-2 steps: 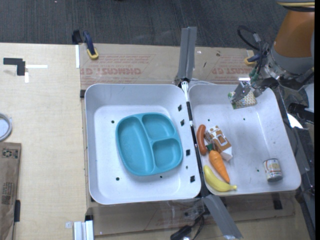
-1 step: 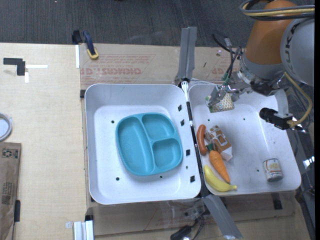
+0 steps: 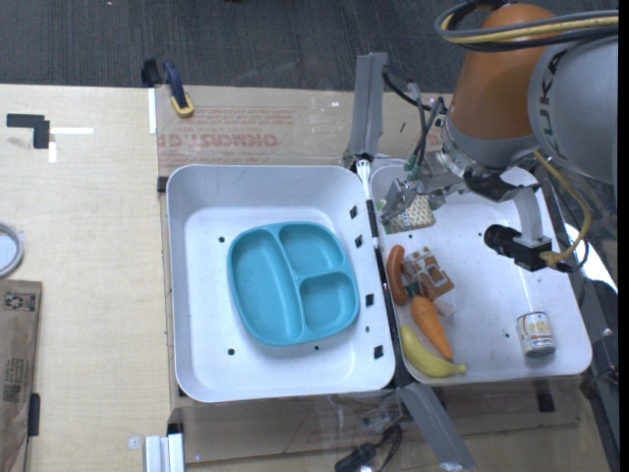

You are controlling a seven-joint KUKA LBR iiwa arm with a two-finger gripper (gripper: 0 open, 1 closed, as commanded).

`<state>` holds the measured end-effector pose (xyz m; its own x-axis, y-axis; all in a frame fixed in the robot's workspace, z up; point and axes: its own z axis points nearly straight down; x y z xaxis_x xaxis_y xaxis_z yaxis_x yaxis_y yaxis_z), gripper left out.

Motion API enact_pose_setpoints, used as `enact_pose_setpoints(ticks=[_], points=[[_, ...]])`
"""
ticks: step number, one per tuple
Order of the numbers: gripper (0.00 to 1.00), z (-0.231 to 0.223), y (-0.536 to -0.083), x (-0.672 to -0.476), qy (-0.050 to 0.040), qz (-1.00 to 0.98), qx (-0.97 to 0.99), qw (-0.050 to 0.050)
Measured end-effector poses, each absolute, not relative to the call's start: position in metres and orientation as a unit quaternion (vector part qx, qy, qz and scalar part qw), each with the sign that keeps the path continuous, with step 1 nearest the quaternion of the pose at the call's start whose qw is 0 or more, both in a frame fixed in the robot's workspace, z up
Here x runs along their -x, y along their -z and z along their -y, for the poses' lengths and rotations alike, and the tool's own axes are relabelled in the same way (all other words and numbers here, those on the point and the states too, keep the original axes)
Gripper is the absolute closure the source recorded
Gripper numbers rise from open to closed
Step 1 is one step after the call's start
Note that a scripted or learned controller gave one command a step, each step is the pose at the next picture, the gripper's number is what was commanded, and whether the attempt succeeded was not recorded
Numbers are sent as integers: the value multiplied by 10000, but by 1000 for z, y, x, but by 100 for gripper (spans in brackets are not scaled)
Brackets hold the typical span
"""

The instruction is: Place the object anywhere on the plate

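Camera view, hand [image 3: 401,197] over right bin [image 3: 491,293]

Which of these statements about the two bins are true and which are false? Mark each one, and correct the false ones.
1. The blue plate lies in the left bin. True.
2. A banana lies on the plate. False: it lies in the right bin, near that bin's front edge.
3. The plate has three compartments. True.
4. The carrot lies in the left bin. False: it lies in the right bin, just above the banana.
5. A small can stands in the right bin, apart from the food items. True.
6. The gripper hangs over the plate. False: it is over the back left corner of the right bin.
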<state>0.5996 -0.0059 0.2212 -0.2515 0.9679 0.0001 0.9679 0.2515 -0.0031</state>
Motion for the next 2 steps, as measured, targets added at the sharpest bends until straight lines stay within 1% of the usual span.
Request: enact_pose_setpoints(ticks=[1,2], points=[[100,-49,-208,-551,-19,8349,5503,16],[0,-49,-208,-551,-17,8348,5505,14]])
